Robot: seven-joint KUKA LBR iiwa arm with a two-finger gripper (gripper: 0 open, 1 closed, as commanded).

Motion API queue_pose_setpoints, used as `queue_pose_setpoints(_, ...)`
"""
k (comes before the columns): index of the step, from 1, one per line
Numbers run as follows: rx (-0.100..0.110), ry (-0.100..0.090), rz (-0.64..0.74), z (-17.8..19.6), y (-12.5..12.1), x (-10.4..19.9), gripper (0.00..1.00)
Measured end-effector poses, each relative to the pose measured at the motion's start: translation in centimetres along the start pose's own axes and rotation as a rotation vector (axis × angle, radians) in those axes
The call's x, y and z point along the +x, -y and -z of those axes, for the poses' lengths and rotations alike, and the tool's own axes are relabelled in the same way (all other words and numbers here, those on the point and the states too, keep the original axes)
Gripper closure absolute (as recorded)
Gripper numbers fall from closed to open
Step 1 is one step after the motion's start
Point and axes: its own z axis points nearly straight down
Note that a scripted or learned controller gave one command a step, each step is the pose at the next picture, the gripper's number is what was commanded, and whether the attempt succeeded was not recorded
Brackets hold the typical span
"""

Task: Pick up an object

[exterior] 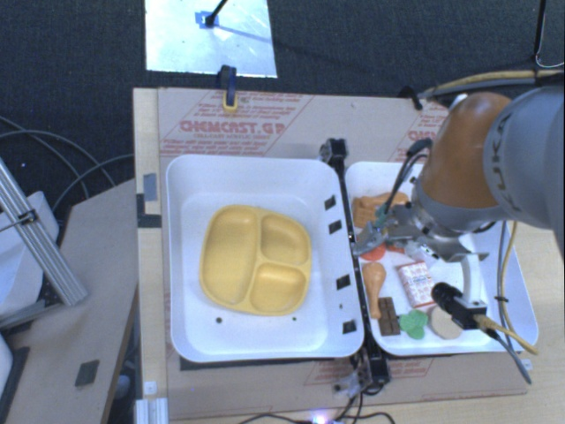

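Gripper (381, 233) low in right bin (521, 312), over cluttered toys; grip state impossible to tell, wrist hiding it. Drumstick (375, 281), packet (415, 283), green piece (412, 324) just beside. Risk: crowding could spoil a grasp, nudging neighbours or snagging the bin wall.

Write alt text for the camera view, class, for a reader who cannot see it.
A grey and orange robot arm reaches over the right white bin, which holds small toy foods. The left white bin holds a yellow divided plate.
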Motion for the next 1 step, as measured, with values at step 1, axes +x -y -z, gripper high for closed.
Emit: queue_pose_setpoints(1,0.003,0.002,-0.005,0.87,0.13,-0.48,1.00)
